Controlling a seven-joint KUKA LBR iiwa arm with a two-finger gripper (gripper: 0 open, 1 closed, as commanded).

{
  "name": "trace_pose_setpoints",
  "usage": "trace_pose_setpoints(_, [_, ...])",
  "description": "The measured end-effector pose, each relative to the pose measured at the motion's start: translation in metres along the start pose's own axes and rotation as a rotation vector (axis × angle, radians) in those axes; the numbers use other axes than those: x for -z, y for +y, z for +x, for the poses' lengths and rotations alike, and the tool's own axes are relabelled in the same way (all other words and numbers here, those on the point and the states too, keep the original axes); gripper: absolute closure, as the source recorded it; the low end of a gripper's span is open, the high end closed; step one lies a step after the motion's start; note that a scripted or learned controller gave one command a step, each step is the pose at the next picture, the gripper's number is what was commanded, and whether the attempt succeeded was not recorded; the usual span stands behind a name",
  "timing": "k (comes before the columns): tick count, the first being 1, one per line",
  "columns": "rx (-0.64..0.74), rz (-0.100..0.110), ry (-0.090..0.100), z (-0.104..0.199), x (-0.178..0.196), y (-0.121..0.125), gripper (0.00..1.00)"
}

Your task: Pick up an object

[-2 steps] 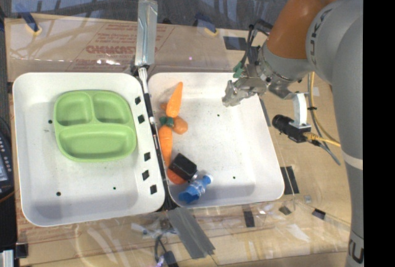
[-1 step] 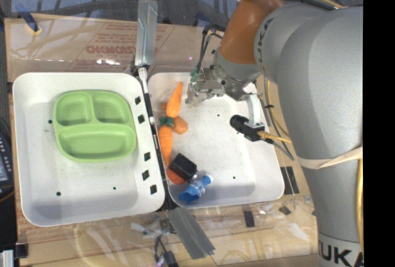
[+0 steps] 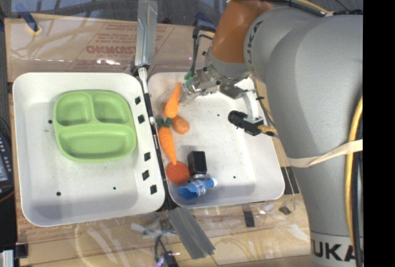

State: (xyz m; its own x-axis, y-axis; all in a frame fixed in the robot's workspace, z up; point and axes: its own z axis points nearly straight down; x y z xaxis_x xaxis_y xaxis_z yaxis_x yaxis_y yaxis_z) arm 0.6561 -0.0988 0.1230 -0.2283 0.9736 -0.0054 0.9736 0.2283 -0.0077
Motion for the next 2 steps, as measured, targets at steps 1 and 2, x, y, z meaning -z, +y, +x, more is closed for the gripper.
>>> trace_pose_setpoints(1, [-0.026, -0.010, 0.005, 0.041, 0.072, 0.011, 0.00])
trace_pose_setpoints(2, [-0.137, -0.002, 0.007, 0.072, 0.068, -0.029, 0.00])
